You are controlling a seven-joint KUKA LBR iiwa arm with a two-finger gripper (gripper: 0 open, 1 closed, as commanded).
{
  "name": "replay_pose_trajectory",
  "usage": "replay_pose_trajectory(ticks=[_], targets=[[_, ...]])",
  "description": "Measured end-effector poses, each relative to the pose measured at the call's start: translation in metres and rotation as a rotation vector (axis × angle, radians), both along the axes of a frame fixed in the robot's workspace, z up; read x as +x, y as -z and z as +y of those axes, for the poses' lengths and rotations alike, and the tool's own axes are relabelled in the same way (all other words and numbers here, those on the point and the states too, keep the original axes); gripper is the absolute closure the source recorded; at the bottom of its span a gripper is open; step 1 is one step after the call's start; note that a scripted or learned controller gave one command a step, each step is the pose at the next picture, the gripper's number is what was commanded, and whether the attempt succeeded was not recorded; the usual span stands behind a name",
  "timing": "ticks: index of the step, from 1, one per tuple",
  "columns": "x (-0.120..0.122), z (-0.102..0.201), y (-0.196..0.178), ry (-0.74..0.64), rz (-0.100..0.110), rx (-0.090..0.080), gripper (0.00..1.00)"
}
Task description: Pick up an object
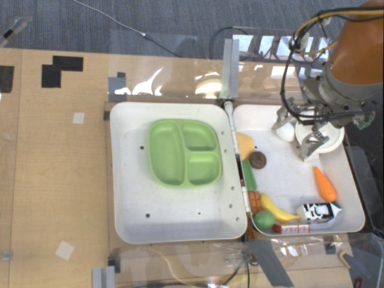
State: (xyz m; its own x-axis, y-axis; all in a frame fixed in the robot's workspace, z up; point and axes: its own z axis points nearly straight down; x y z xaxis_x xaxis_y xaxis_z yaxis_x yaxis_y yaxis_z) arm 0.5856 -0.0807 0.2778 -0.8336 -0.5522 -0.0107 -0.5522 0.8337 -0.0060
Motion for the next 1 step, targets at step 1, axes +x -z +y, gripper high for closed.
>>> replay_pose_trajectory(ticks=[1], targets=[[0.0175, -0.0265, 0.1231, -0.122, 0.015, 0.002, 0.00]])
